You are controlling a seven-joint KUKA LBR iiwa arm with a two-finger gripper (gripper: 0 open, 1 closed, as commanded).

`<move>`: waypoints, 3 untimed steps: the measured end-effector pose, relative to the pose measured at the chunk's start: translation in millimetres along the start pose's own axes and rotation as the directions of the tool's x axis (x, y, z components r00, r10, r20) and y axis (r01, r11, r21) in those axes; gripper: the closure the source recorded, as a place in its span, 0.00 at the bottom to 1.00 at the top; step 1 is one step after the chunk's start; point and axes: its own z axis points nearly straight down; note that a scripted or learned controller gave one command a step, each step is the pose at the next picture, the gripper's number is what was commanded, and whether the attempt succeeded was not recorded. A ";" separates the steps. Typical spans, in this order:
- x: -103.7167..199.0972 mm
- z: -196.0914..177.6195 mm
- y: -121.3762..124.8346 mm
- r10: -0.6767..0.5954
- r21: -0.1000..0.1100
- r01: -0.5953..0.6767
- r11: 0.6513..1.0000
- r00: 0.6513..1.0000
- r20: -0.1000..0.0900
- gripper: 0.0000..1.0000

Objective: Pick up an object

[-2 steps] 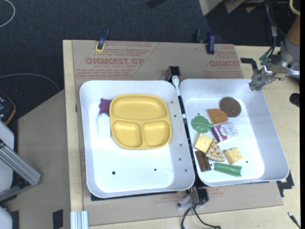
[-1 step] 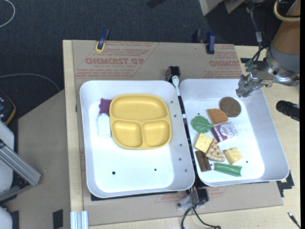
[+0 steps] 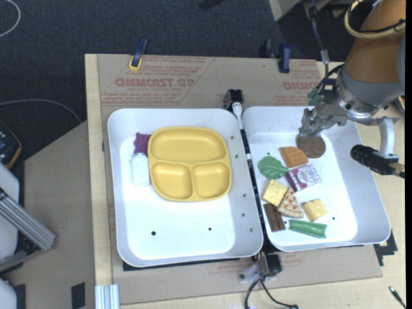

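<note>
My gripper [image 3: 313, 129] hangs over the far part of the right bin [image 3: 360, 192], right above a round brown cookie [image 3: 315, 148] and touching or nearly touching its top. Nearer the front in this bin lie an orange cracker [image 3: 293, 156], a green leaf [image 3: 271, 167], a pink wrapped packet [image 3: 305, 176], two cheese cubes [image 3: 275, 192] [image 3: 315, 209], a dotted wedge [image 3: 291, 206], a dark chocolate bar [image 3: 274, 217] and a green pod [image 3: 308, 229].
The left bin [image 3: 180, 237] holds a yellow divided plate [image 3: 190, 162] and a white bottle with a purple cap [image 3: 140, 161] beside it. A black fitting [image 3: 373, 158] juts over the right bin's right rim. Clamps sit at the board's far edge.
</note>
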 end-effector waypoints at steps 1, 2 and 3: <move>25.4 19.1 -31.4 0.003 0.002 -0.003 1.000 1.000 0.001 1.00; 28.3 0.7 -25.3 0.003 -0.007 -0.003 1.000 1.000 0.003 1.00; 27.4 1.9 -26.1 0.004 -0.004 -0.004 1.000 1.000 0.003 1.00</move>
